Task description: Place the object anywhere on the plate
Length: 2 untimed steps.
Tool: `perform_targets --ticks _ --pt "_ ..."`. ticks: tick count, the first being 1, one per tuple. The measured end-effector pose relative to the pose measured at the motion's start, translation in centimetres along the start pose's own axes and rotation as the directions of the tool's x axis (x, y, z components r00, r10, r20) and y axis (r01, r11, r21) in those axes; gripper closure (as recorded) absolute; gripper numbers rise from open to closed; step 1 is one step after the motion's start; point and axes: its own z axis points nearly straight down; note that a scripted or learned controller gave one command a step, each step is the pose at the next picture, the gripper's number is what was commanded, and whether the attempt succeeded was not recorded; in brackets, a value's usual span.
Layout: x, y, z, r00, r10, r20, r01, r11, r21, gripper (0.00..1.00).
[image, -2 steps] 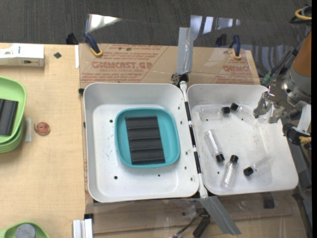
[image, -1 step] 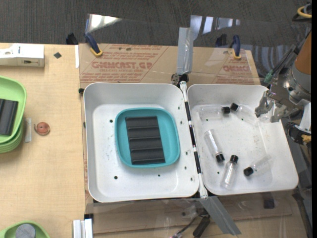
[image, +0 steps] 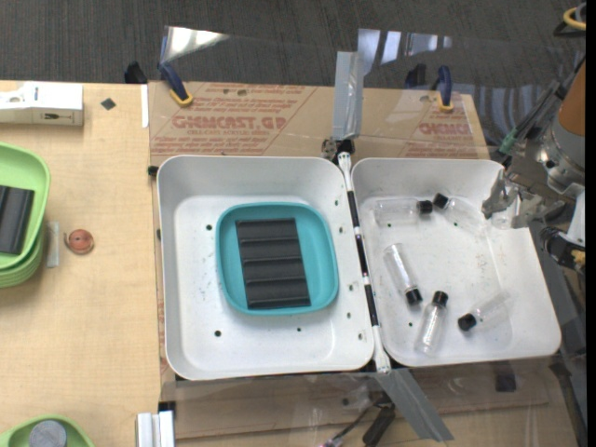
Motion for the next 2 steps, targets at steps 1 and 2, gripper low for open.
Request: perform_targets --ticks 1,2 --pt "4.9 -3.0 7.1 0.992 -0.122 -0.014 0.121 0.992 -0.019 1.0" --pt "9.7 -7.1 5.0 0.966 -0.259 -0.011 0.259 0.966 -0.022 1.0"
